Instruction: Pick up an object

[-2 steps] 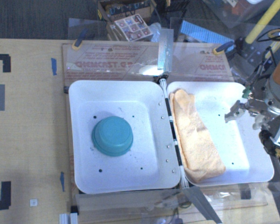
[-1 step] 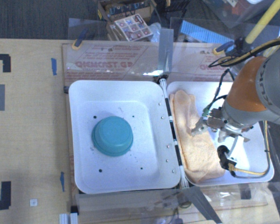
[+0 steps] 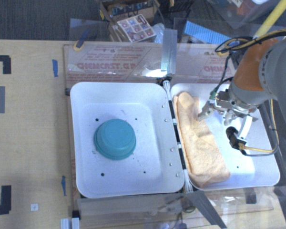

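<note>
— Where is the thing to pick?

— The long, pale yellow folded cloth lies in the right white bin, along its left wall, long axis running from the far end to the near end.

— And your jaws?

— Over the cloth's far end; my wrist hides them, so I cannot tell whether they are open or closed. The round teal bowl sits upside down left of the cloth.

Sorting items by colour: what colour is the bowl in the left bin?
The bowl is teal, a blue-green, seen clearly in the camera view.
</note>
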### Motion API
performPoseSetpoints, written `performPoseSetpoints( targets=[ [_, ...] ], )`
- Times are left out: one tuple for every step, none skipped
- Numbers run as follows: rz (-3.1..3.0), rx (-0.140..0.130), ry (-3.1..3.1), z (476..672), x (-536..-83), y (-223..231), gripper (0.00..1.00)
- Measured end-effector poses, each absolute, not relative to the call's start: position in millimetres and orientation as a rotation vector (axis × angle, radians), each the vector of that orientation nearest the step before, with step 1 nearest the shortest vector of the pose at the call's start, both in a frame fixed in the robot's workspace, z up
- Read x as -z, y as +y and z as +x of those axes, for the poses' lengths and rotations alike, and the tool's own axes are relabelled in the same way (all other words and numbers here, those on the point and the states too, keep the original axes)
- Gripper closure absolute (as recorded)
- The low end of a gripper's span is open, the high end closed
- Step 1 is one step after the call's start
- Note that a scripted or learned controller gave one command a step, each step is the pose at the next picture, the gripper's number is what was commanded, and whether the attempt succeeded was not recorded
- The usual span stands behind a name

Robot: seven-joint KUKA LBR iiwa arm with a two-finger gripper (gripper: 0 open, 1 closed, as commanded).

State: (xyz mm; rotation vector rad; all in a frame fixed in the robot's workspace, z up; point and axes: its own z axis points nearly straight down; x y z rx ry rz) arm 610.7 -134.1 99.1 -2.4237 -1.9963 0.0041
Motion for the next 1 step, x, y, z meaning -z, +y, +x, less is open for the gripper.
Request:
performPoseSetpoints(
  targets=[
    [-2.49, -0.003, -1.916, 611.8, -126.0, -200.1, 0.0]
  ],
)
